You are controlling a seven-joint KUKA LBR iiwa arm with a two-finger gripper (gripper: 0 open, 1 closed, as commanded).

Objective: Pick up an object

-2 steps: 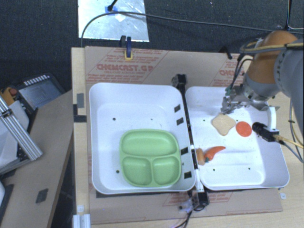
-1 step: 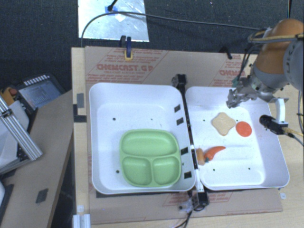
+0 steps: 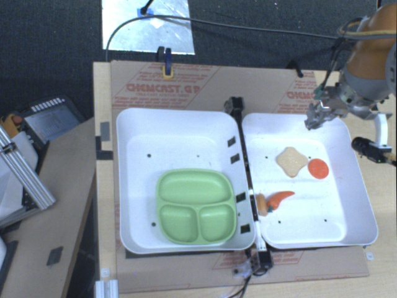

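In the right bin (image 3: 347, 228) lie a tan slice of toast (image 3: 291, 161), a flat red-orange disc (image 3: 318, 169) just right of it, and an orange carrot-shaped piece (image 3: 277, 199) near the bin's left wall. My gripper (image 3: 315, 118) hangs over the bin's far right corner, above and apart from the toast and disc. No object shows between its tips.
The left bin (image 3: 136, 135) holds a green divided plate (image 3: 196, 205) in its near half. A black clamp (image 3: 236, 105) sits at the far end of the divider between the bins. Brown cardboard (image 3: 205, 82) lies under both bins.
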